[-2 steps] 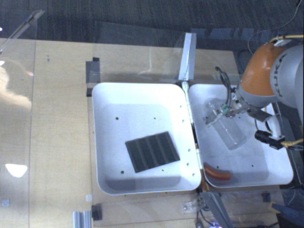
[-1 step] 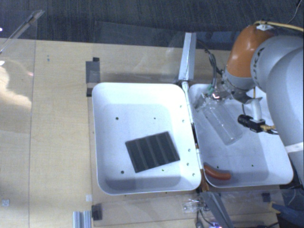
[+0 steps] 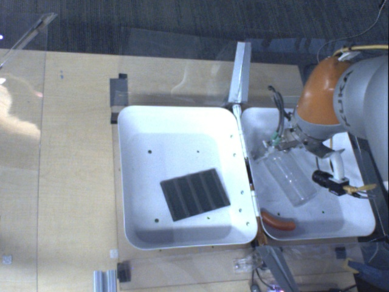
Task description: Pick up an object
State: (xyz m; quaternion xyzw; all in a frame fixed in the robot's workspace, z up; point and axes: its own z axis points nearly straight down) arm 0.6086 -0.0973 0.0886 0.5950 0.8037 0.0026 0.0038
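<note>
Claw: I see my one gripper (image 3: 284,140) low over the far left part of the right bin (image 3: 358,221), hanging from the grey arm (image 3: 364,96) with its orange band (image 3: 319,96); I cannot tell whether it is released or clenched.
Clear item: one see-through cup or bottle-like object (image 3: 290,176) lies tilted on the right bin's floor, its upper end right at the claw and its body running toward the near right. I cannot tell whether the claw touches it.
Red item: one reddish sausage-shaped object (image 3: 278,222) lies at the near left corner of the right bin, well apart from the claw.
Right bin count: two things, the clear one and the red one.
Left bin: one white bin (image 3: 140,163) just beside the right bin, holding one dark ribbed mat (image 3: 195,194) lying flat, near of centre, turned at a slant.
Bins: two, side by side on the wooden bench (image 3: 61,193).
</note>
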